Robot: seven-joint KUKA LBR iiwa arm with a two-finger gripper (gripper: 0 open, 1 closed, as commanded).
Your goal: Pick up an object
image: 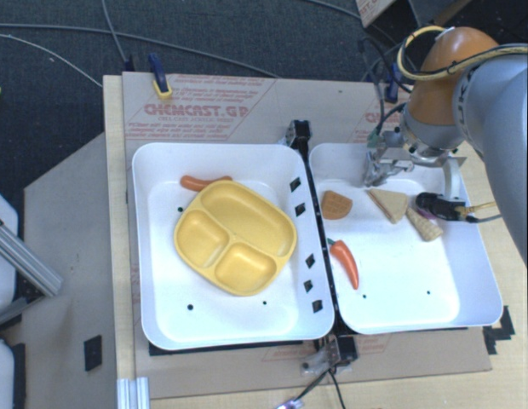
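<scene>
- Tan wedge (pixel 388 204): the likely target. It lies flat on the floor of the right bin (pixel 417 313).
- Red chilli (pixel 346 263): nearer the camera than the wedge and to its left in the view, well apart from it. Low risk of interference with a grasp on the wedge.
- Brown disc (pixel 335 204): level with the wedge, near its left side in the view, with a clear gap between them. A descent offset that way could strike or catch the disc instead.
- Ribbed cone (pixel 425 224): close against the wedge's right corner in the view; contact cannot be confirmed. Closing on that corner could push the cone away or pinch both items, giving an unstable hold.
- Claw (pixel 385 170): sits just beyond the wedge's far edge. Whether it is apart or together cannot be told, and the wedge is not seen in its grip.
- Principal hazard: judged from its position, a straight descent would land past the wedge's far edge and close on nothing, or tip the wedge.
- Wedge appearance: triangular, pale tan, smooth on its top face, with a darker edge along the far side. Its low, sloped profile offers little flank, so slipping is likely.
</scene>
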